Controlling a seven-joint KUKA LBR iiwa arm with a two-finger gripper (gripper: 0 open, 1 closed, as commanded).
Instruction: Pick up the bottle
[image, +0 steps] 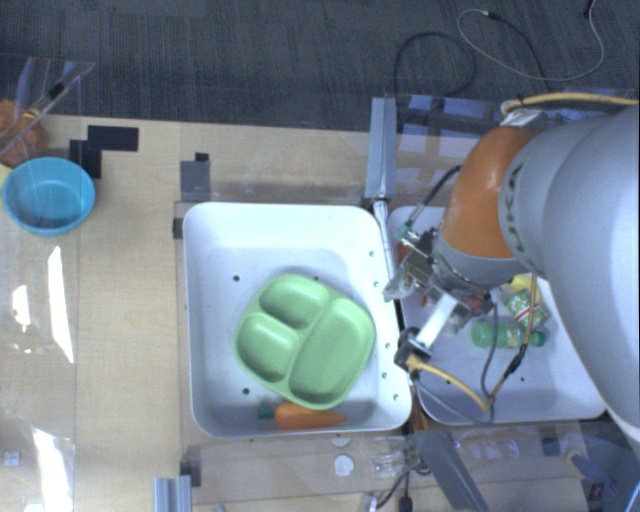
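Pale wooden bench (120, 320), matt and lightly grained, carrying two shallow white bins side by side. Beyond its far edge, dark grey carpet (250, 50), with a black cable (397, 70) looping across it. On the bench's left part, a clear plastic sheet (40, 330) catching bright glare. Toward the far-left corner, a blue bowl (48, 195), and just beyond it a stepped black tape mark (105, 143). Upright between the bins at their far side, a grey metal post (381, 150).

In the view's left bin (215, 260), a green divided plate (305, 340) with three compartments, lying toward the near side. Just beside its near rim, an orange carrot (312, 416) on the bin floor; touching the plate or only close to it, hard to say.

Over the view's right bin (555, 390), the grey arm (580, 230) with its orange band, covering most of the floor. Gripper (415, 285) low over that bin's left edge, close to the wall shared with the neighbouring bin. Open or closed: impossible to tell from this angle.

Bottle (500, 333), green and see-through, lying on its side on the right bin's floor. Just to the gripper's right in the view, partly crossed by thin cables and tucked under the arm. Not visibly gripped.
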